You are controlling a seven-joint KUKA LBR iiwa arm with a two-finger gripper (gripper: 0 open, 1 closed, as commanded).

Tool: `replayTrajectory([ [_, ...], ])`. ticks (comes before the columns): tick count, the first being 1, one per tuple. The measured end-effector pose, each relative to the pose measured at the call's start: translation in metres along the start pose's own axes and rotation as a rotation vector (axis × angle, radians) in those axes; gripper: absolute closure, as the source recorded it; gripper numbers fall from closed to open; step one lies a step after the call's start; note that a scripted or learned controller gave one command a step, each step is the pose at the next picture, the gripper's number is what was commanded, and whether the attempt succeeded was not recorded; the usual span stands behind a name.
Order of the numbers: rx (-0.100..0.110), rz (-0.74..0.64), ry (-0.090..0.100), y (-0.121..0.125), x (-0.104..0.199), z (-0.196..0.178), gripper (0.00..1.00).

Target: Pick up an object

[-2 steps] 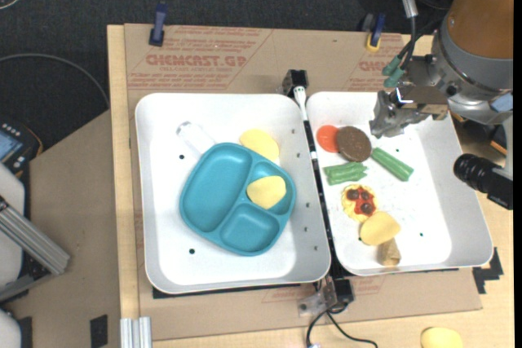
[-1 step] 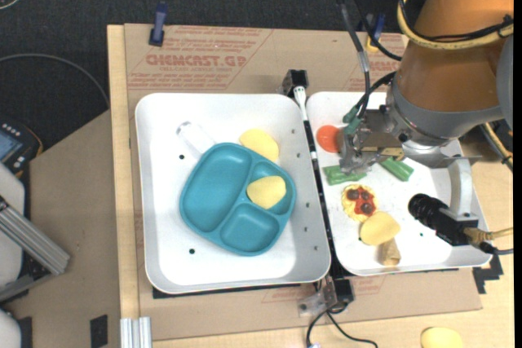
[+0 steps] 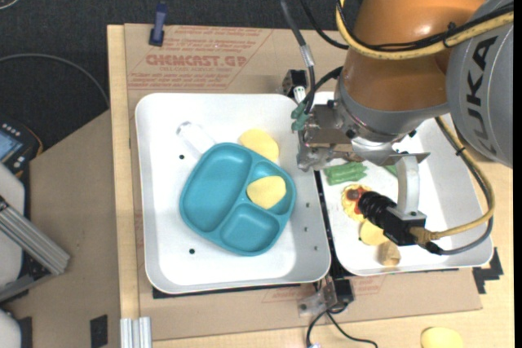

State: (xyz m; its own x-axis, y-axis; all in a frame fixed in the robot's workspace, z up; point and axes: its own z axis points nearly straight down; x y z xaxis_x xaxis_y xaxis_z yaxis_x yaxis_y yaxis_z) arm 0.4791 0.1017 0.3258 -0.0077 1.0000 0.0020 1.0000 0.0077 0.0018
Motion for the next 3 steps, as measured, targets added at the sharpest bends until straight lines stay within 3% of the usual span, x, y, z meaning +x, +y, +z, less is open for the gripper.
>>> replayTrajectory([
  [1, -0.018, 0.008, 0.002, 0.002, -0.021, -0.150, 1.00],
  [2, 0.017, 0.010, -0.005, -0.002, -0.041, -0.008, 1.00],
  [3, -0.006, -0.002, 0.002, 0.001, 0.030, -0.079, 1.00],
])
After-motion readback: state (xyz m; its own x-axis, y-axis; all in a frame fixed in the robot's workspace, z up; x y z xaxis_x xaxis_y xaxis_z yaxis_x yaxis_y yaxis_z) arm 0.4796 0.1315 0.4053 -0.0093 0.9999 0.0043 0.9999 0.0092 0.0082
